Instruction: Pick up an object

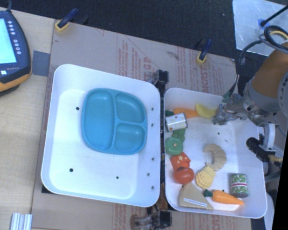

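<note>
One fixed camera above the bench looks down (at a slant) on both bins.

Bright, even light overhead; the white bins glare slightly, shadows stay soft, and small toys look a little fuzzy.

We see the gripper low over the right bin, just beside a yellow banana, while a blue divided plate lies in the left bin.
</note>
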Robot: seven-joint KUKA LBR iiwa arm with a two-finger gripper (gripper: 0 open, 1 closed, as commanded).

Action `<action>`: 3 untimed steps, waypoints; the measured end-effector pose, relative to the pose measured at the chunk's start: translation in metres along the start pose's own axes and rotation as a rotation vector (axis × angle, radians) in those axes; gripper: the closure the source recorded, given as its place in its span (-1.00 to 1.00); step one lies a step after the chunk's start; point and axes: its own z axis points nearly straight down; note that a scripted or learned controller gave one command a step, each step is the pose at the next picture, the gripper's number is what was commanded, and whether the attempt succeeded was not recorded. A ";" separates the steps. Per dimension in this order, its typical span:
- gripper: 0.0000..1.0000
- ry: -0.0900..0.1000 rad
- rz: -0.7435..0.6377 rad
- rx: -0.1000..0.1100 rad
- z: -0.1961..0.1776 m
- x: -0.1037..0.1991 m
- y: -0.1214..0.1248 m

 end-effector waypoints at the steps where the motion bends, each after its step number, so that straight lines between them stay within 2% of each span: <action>1: -1.00 0.000 -0.001 0.000 0.000 0.000 0.000; 2: -1.00 0.003 0.001 0.010 0.011 -0.001 -0.010; 3: -1.00 0.003 0.001 0.006 0.010 0.008 -0.001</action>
